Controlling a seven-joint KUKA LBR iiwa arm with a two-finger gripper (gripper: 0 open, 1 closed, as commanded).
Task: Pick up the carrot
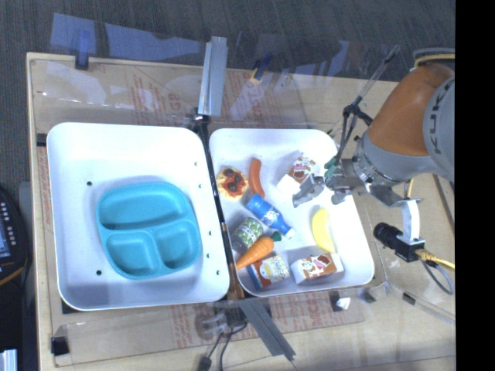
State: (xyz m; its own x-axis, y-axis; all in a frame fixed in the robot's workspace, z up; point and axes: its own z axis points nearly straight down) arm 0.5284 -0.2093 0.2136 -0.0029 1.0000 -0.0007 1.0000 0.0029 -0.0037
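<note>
Nearest the camera, along the front of my right bin [352, 277], sit two small printed cartons [315, 267], and just left of them lies the carrot [256, 252], slanting toward the bin's front left corner. My gripper [319, 191] hangs above the bin's right half, fingers spread and holding nothing, well apart from the carrot, up and to its right. The left bin [69, 207] holds a blue divided tray [147, 226]. The right one also holds a blue bottle [268, 213], a banana [322, 230] and a sausage [256, 176].
</note>
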